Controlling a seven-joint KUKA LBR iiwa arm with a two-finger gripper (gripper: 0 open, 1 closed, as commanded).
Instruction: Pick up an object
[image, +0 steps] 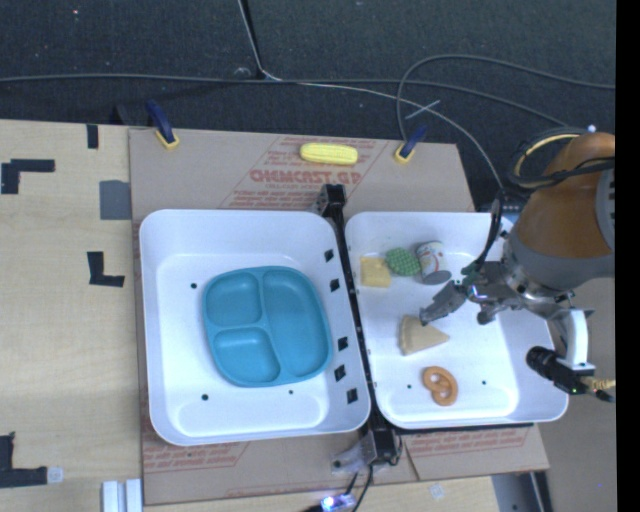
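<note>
Jaws of the gripper (455, 302) are seen spread open and empty, poised low over the right bin (500, 400), apparently for a descent. Just beside them lies the pale wedge (423, 335), the likeliest target, with a pretzel (439, 385) nearer the bin's front.

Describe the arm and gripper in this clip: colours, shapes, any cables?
The arm is bulky and rounded, with a broad orange band above a grey wrist section. A thin yellowish cable loops over its top. The gripper is dark grey metal with slim fingers. A white bracket with a black cylindrical part hangs off the wrist's near side.
</note>
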